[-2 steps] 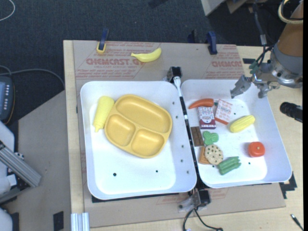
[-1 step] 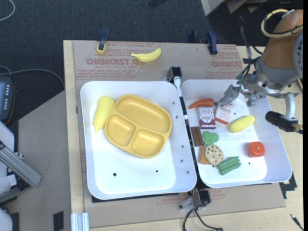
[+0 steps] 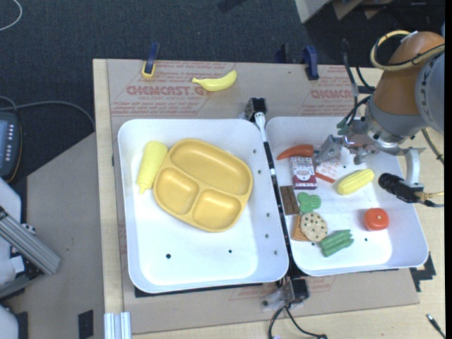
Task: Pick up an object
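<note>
The bench (image 3: 212, 90) carries two shallow white bins set side by side, the left bin (image 3: 141, 260) and the right bin (image 3: 409, 242), their inner rims touching down the middle. The grey arm (image 3: 406, 90) with its orange band comes in from the right and bends down over the upper part of the right bin. In the left bin lies a yellow divided plate (image 3: 203, 183), tilted on the diagonal, with a yellow bottle-like toy (image 3: 150, 164) just beside its upper left edge. The tool (image 3: 335, 149) hangs low over the right bin, near a small red and white carton (image 3: 303, 173); I cannot tell whether it is released or clenched, and nothing can be made out in its grasp. The things to pick lie scattered in the right bin: an ear of yellow corn (image 3: 354, 181) just right of the tool, a red pepper (image 3: 295, 151) to its left, a brown bar (image 3: 287, 199) by the inner rim, a green piece (image 3: 308, 203), a speckled cookie (image 3: 312, 225), a green pea pod (image 3: 336, 242) and a red tomato (image 3: 376, 219) well apart to the right. On the bare bench above the left bin rests a yellow banana (image 3: 216, 82).
</note>
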`<state>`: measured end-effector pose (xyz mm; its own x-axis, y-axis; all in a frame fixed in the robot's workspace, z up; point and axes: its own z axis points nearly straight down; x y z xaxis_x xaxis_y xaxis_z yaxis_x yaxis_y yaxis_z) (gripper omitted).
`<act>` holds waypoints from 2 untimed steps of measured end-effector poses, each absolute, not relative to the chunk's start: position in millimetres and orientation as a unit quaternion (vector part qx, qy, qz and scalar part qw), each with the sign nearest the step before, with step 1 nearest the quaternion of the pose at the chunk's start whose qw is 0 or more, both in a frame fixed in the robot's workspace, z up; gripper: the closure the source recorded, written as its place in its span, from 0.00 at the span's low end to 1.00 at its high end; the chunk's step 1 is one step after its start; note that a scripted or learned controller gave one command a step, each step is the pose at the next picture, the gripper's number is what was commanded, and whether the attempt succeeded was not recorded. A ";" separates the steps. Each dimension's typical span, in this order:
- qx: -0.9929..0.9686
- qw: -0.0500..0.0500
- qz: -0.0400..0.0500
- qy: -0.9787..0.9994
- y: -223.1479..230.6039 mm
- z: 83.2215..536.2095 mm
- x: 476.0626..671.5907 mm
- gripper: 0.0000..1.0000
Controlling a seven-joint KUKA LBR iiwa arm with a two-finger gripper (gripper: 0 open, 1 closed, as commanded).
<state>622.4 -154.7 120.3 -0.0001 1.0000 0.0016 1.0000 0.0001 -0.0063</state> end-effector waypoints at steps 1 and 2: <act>-0.707 -0.002 0.000 -0.707 -155.6 87.4 624.4 0.00; -0.707 -0.001 0.000 -0.707 -154.9 96.0 623.3 1.00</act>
